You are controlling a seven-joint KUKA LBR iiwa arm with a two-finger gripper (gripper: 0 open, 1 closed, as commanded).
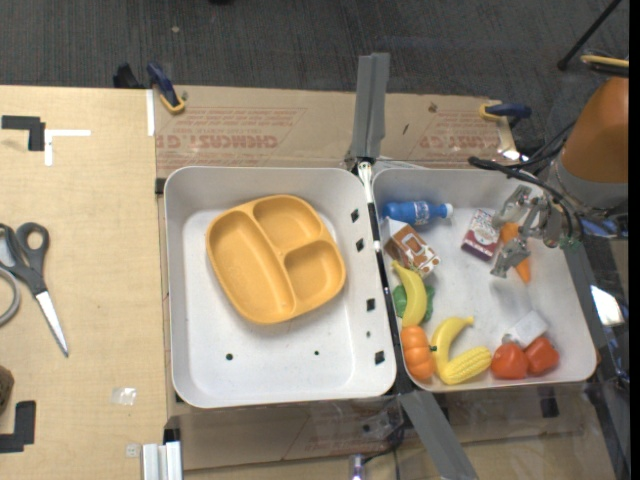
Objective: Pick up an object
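The gripper (520, 238) hangs over the far right part of the right bin (575, 298), with something small and orange (512, 234) showing right at its fingers; whether that piece is pinched between them or just lies beneath cannot be told, and how wide the fingers stand cannot be told either. Just left of the gripper lies a purple-and-white packet (481, 235), close enough that a closing or descending move could nudge or catch it instead. The likeliest failure, as a judgement, is a weak pinch on a small rounded piece: it could slip out as the arm lifts, or the fingers could close on air beside it. The bin's right wall is also near, so a drift to the right risks a bump. Other candidates sit well apart: a blue bottle (416, 210) at the far left of that bin, a brown snack box (413, 249) nearer, a green pepper (412, 299), a banana (447, 333), corn (465, 365), a carrot-like orange piece (417, 353) and 2 red pieces (525, 359) along the near edge. The left bin (200, 368) holds a yellow 3-compartment plate (276, 257). Both bins rest on cardboard over a light wooden bench (80, 268), where scissors (36, 280) lie at the left; dark carpet (300, 18) runs beyond the far edge.
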